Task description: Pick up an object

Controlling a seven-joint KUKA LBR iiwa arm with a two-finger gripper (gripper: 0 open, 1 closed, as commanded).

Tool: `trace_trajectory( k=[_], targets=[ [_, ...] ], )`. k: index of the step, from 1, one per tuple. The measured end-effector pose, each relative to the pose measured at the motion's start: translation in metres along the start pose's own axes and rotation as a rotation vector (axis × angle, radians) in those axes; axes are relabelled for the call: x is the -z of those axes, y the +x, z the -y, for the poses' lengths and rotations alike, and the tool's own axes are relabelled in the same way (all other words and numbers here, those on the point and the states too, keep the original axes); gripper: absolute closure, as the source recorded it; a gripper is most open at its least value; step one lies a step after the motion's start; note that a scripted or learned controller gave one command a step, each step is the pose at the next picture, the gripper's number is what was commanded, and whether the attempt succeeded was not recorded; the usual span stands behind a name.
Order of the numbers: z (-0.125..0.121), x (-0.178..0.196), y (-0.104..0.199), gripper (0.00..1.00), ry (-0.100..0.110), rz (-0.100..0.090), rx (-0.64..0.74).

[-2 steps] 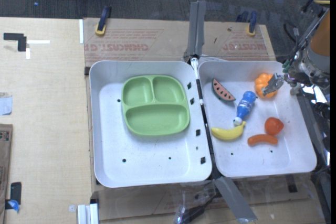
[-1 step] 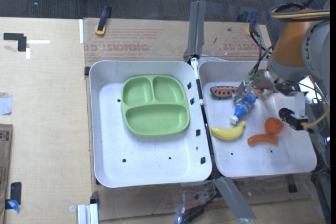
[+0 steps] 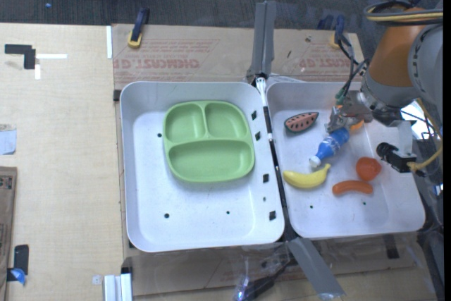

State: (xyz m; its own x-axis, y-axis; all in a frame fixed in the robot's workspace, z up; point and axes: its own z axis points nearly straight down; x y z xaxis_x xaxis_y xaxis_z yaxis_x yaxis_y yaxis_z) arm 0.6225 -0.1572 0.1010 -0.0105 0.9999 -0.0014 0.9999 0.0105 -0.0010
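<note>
Apparently gripper [image 3: 343, 118] sits low over bottle [image 3: 331, 144] top for a grab; finger state unclear, banana [image 3: 306, 177] just below.

bottle [image 3: 331, 146]: blue-white, lying tilted | mid right bin [image 3: 394, 218], top end under my gripper [image 3: 343, 116] | banana [image 3: 306, 177] just below
</note>
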Motion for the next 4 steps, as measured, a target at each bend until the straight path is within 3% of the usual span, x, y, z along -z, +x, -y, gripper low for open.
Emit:
trace_trajectory(
  k=[1,2,3,4],
  targets=[
    [-0.038,0.103,0.079,1.00,-0.002,0.000,0.095],
    [-0.036,0.092,-0.019,1.00,-0.002,0.001,0.134],
    [-0.036,0.092,-0.018,0.00,-0.002,0.001,0.135],
    [-0.037,-0.011,-0.054,0.00,0.009,-0.018,0.043]
  ],
)
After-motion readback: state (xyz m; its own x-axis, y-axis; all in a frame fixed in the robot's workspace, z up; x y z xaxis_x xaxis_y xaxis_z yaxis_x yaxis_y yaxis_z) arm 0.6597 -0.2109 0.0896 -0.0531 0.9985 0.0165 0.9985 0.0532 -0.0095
